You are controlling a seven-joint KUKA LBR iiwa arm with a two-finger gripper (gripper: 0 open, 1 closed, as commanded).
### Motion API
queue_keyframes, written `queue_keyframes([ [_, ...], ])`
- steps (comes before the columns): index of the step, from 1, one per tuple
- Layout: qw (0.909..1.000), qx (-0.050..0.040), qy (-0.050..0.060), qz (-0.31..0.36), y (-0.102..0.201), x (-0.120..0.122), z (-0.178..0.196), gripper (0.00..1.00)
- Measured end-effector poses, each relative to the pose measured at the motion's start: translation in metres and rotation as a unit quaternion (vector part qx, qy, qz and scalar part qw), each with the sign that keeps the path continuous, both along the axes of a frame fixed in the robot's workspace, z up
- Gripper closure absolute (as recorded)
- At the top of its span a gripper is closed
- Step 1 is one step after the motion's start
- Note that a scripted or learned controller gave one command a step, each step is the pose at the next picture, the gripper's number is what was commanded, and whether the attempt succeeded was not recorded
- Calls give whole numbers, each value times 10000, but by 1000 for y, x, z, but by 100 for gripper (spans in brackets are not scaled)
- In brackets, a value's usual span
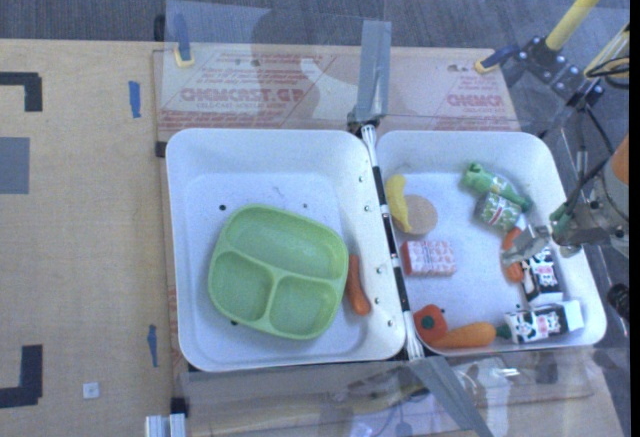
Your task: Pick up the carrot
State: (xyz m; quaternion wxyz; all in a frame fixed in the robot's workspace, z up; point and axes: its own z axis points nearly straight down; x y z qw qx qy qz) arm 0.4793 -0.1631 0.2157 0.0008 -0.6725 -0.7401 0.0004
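The carrot (470,334) is orange with a green leafy end. It lies flat along the front wall of the right bin (455,147). A second slim orange piece (357,285) lies in the left bin (260,150), between the green divided plate (277,270) and the bin's right wall. My gripper (541,243) reaches in from the right and hangs over the right side of the right bin. It is above a small orange item (513,255) and a black-and-white carton (542,275), well to the right of and behind the carrot.
The right bin also holds a yellow banana (398,202), a round tan cookie (421,216), a red-and-white packet (429,257), a green bottle (490,183), a green can (497,212) and another carton (544,322) by the front right corner.
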Motion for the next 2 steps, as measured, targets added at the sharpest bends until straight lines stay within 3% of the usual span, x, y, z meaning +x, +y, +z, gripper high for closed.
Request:
queue_keyframes([
  [1,9642,0,-14,2653,33,4,-90,0],
  [2,9538,-1,-31,3003,6,2,-129,0],
])
